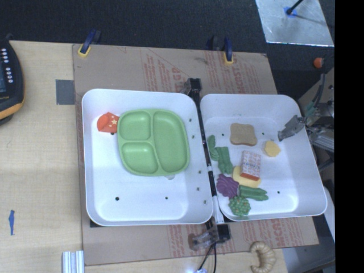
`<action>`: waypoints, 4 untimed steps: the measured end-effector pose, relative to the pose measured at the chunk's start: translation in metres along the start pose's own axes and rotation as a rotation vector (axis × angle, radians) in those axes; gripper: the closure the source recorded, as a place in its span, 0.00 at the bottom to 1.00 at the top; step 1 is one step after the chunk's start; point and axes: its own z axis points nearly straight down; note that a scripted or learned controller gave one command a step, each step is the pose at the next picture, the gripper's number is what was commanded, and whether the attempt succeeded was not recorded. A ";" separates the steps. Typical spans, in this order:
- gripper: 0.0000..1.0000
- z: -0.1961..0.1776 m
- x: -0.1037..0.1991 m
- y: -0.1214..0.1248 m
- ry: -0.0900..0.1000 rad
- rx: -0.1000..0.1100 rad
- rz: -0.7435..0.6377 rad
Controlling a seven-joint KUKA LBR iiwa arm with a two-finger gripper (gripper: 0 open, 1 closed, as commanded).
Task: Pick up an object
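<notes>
My tool (286,131) hovers empty, jaws apparently apart, poised beside the yellow piece (272,148) just below it, lining up a grasp.

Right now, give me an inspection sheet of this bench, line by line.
Surface: wooden bench under a cardboard sheet, held by clamps.
Job's things: right bin holds toast slice, yellow piece, green pods, purple piece, broccoli, small packet.
Clutter: left bin holds green divided plate and a red item beside it.
Gripper: gripper over the right bin's right side, near the yellow piece, holding nothing visible.
Cables: one at the bottom edge.
Surroundings: pendant at left, dark floor.
</notes>
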 end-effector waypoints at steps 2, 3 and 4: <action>0.00 0.151 0.100 -0.029 0.005 0.011 -0.001; 1.00 0.138 0.095 -0.025 0.000 0.004 -0.002; 1.00 0.042 0.174 0.030 0.003 -0.014 -0.009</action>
